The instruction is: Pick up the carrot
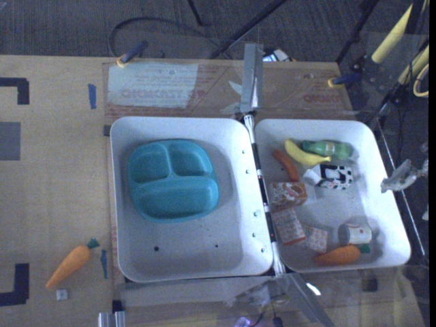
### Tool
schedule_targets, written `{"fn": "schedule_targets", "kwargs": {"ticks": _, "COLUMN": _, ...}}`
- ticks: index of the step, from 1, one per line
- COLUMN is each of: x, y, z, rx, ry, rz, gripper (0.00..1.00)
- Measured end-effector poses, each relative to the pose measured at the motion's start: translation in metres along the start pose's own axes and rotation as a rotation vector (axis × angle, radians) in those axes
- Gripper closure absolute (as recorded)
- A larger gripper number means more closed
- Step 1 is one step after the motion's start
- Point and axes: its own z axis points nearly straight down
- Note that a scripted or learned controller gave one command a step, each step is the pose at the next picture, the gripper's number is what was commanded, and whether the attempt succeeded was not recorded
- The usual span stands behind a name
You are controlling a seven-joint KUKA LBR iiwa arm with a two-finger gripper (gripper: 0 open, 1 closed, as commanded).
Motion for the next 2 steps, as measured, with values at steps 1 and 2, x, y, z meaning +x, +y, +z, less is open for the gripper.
{"fn": "schedule_targets", "kwargs": {"ticks": 1, "x": 0.0, "y": 0.0, "z": -0.002, "rx": -0.002, "ry": 0.0, "rz": -0.347, "gripper": 0.0}}
{"fn": "schedule_targets", "kwargs": {"ticks": 2, "x": 0.004, "y": 0.005, "z": -0.061, "rx": 0.0, "ry": 0.001, "rz": -0.212, "gripper": 0.0}}
